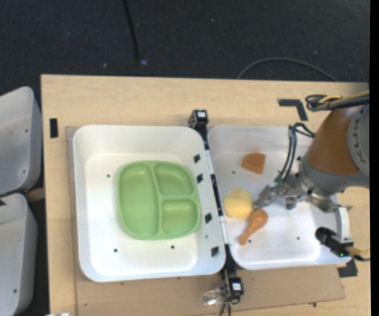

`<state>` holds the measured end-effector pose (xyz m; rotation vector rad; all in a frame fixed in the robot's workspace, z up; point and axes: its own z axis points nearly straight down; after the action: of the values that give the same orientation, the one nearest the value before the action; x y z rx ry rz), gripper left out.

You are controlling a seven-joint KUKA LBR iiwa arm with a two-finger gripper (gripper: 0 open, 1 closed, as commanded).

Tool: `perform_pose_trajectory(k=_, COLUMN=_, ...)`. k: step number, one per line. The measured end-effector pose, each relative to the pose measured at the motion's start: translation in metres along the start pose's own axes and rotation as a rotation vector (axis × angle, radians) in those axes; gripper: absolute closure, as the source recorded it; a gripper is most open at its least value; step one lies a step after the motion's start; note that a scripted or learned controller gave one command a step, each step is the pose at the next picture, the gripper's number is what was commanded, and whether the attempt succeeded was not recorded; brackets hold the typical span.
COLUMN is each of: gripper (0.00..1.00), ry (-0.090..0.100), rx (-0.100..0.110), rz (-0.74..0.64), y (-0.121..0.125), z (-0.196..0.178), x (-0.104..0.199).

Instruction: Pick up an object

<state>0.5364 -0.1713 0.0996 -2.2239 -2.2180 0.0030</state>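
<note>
Arm reached into the right bin, gripper [266, 196] set beside the toy food

The claw's state cannot be told here. A yellow lump [238, 203] is seen near the right bin's [294, 259] left wall, an orange drumstick [254, 225] just below it by the gripper, and an orange wedge [254, 162] further up. A green divided plate [157, 199] is lying in the left bin [97, 255]

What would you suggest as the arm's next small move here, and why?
Probably a short descent onto the drumstick-shaped toy. The end effector hovers in the right bin just above the toy's thick end, with nothing between its fingers. The yellow toy lies close to the left, so coming straight down seems safest.
</note>
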Motion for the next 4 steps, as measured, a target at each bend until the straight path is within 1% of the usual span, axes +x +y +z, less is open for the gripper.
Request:
perform_pose_trajectory(k=1, gripper=1.00, ry=0.000, rx=-0.004, rz=0.006, y=0.001, z=-0.012, x=-0.001)
perform_pose_trajectory(k=2, gripper=1.00, ry=-0.002, rx=-0.008, rz=0.004, y=0.006, z=-0.070, x=-0.012)
perform_pose_trajectory(k=3, gripper=1.00, ry=-0.002, rx=-0.011, rz=-0.005, y=0.003, z=-0.134, x=-0.012)
perform_pose_trajectory(k=4, gripper=1.00, ry=-0.002, rx=-0.009, rz=-0.006, y=0.004, z=-0.178, x=-0.014)
